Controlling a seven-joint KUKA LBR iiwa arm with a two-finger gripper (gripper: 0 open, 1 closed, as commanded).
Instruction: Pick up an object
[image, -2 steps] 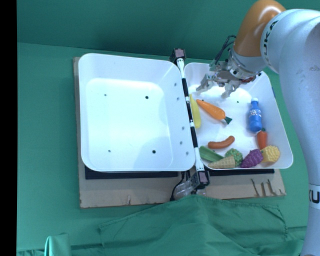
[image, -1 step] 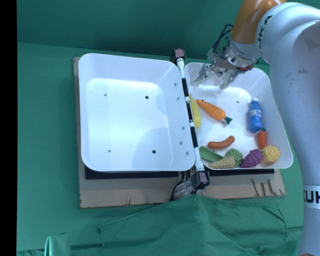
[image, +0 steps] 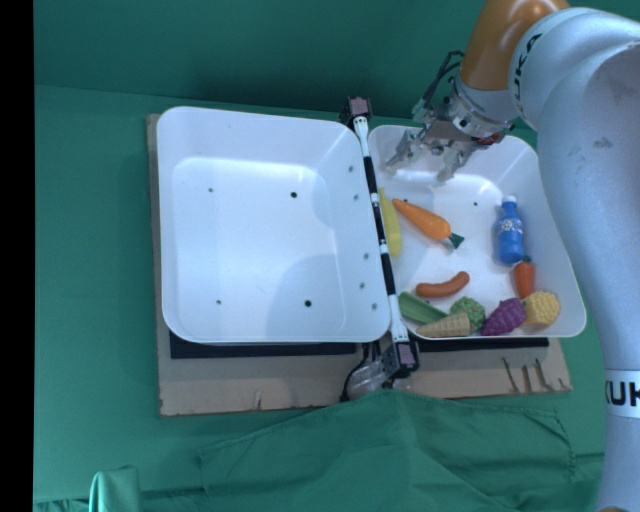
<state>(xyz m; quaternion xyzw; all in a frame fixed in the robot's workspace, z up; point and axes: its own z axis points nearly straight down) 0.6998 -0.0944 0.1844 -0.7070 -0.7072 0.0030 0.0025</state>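
A: What lay in the two glossy white bins?

B: The left bin (image: 265, 225) carried dark specks. The right bin (image: 480, 195) held nine plastic toys: a long orange carrot (image: 424, 220), a yellow corn cob (image: 390, 224) against the divider, a blue bottle (image: 509, 230) with a white cap, a smooth red sausage (image: 442, 286), a small carrot (image: 524, 277), a green pod (image: 421, 308), a ridged tan cone (image: 447, 325), bumpy purple grapes (image: 505, 316) and a knobbly yellow piece (image: 541, 307).

A: And the gripper?

B: The gripper (image: 432, 160) hung over the right bin's far edge, metal fingers (image: 402, 152) splayed apart, gripping nothing, the carrot just beneath.

A: Any writing?

B: "KU" on the grey arm (image: 590, 150); green cloth covered the bench (image: 90, 300)
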